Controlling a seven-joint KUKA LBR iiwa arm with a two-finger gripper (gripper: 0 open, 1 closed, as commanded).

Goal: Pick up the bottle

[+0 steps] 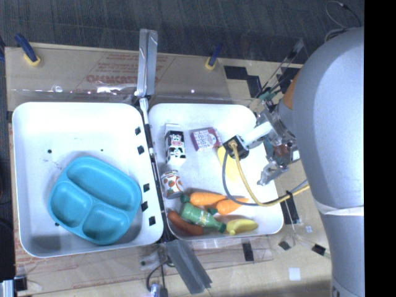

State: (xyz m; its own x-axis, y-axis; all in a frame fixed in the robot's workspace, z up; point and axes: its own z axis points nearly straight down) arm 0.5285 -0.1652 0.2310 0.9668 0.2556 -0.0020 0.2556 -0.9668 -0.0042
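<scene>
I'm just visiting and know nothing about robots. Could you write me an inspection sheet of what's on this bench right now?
Surface: two white bins side by side, left bin, right bin.
Job's things: green bottle lying in the right bin's near corner.
Clutter: blue divided plate in the left bin; carrot, banana, small carton in the right.
Grippers: gripper over the right bin's right edge, away from the bottle.
Cables: yellow cable looping below the wrist.
Surroundings: blue clamps.

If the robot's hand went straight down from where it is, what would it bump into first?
Probably the bare white floor of the right bin, near its right wall. The hand hangs to the right of the green bottle, though depth is hard to judge.
</scene>
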